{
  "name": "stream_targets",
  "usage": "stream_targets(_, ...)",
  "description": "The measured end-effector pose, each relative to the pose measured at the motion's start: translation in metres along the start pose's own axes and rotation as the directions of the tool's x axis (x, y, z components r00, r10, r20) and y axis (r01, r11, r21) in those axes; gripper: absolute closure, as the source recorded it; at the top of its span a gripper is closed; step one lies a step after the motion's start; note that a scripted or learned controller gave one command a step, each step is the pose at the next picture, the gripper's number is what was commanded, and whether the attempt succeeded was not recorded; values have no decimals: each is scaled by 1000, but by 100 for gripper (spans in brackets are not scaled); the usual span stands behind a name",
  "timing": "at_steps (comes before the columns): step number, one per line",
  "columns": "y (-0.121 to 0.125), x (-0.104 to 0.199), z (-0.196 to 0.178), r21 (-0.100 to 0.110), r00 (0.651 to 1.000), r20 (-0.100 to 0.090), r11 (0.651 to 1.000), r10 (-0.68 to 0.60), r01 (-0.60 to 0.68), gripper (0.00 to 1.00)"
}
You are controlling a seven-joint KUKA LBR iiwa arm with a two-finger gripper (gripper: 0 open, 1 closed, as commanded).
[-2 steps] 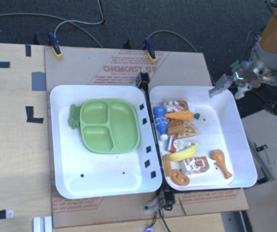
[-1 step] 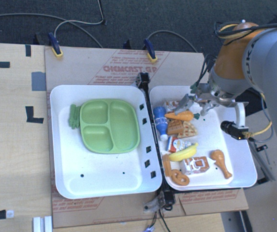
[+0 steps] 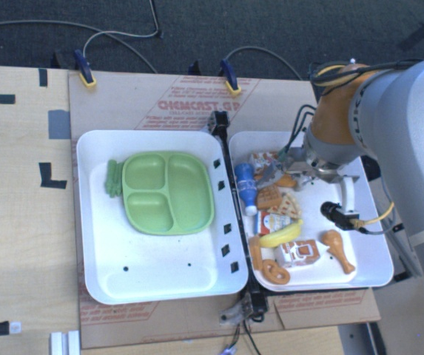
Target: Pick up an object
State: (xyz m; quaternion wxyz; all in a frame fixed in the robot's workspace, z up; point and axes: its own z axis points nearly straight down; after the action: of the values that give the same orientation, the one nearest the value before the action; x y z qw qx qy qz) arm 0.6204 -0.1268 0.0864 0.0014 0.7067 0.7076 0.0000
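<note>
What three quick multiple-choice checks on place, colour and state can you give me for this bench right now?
1. Where does the green divided plastic plate lie?
A. left white bin
B. right white bin
C. on the cardboard

2. What colour is the curved toy banana?
A. red
B. yellow
C. blue

3. How does the plate lie?
A. upside down
B. on edge against a wall
C. flat, compartments up

Key: 1 A, the plate sits inside the left white bin. 2 B, the banana is yellow among the toys in the right white bin. 3 C, its three hollows face the camera.
</note>
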Motion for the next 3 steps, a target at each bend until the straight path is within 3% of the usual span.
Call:
stream_targets(1,23,8,-5,57,1000,9,998,13,-14,0)
stream_targets(2,45,-16,2,17,1000,-2,1000,-1,1,0)
stream_targets(3,-17,14,-1,-6,1000,12,1000,6,-6,0)
